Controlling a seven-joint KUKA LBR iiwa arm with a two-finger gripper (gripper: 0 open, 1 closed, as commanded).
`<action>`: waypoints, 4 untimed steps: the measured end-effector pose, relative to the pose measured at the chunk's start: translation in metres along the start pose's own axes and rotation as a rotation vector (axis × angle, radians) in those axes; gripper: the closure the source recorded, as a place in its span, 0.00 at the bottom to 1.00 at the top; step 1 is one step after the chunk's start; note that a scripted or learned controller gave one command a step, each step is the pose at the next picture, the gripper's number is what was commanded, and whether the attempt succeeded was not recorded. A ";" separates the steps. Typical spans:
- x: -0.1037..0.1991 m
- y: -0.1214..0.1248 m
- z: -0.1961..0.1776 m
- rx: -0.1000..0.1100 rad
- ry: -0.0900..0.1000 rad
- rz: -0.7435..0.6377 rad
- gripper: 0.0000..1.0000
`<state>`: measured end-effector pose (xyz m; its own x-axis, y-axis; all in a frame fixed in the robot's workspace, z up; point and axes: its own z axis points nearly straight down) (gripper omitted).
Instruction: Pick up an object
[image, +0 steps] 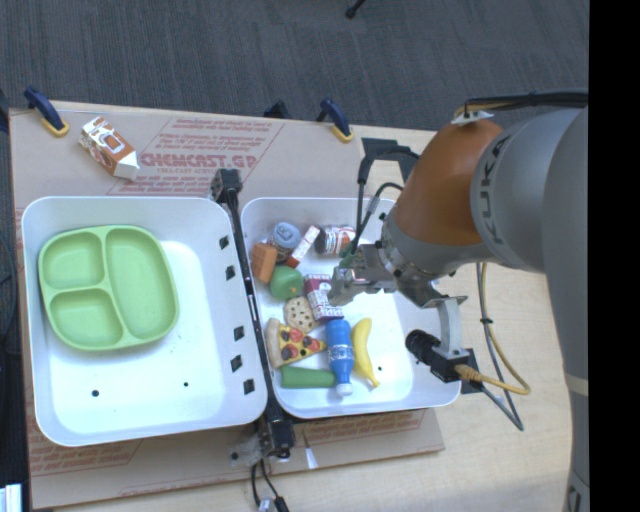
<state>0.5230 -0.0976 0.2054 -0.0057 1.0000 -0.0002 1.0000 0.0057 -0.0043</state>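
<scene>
The right bin (425, 395) holds several small items: a blue bottle (340, 356), a yellow banana (365, 352), a pizza slice (296, 345), a green cucumber-like piece (307, 378), a spotted cracker (297, 313), a green ball (286, 282), an orange cup (263, 262), a grey-blue lid (287, 236) and a red-and-white can (335, 240). My gripper (345, 282) hangs low over the middle of this bin, just above a small red-and-white box (320, 298) and right of the green ball. The wrist hides the bin's right part.
The left bin (140, 400) holds a green divided plate (105, 285). A small red-and-white carton (108, 148) lies on the cardboard behind the bins. A black divider (240, 290) runs between the bins. Blue-and-yellow clamps (336, 118) stand along the far edge.
</scene>
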 end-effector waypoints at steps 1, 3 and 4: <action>0.000 0.000 0.000 -0.001 0.000 0.000 0.00; -0.038 0.000 0.103 -0.005 -0.004 -0.007 1.00; 0.004 -0.029 -0.039 -0.006 0.000 -0.001 1.00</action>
<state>0.4944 -0.0941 0.2445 -0.0066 1.0000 -0.0004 1.0000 0.0066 0.0019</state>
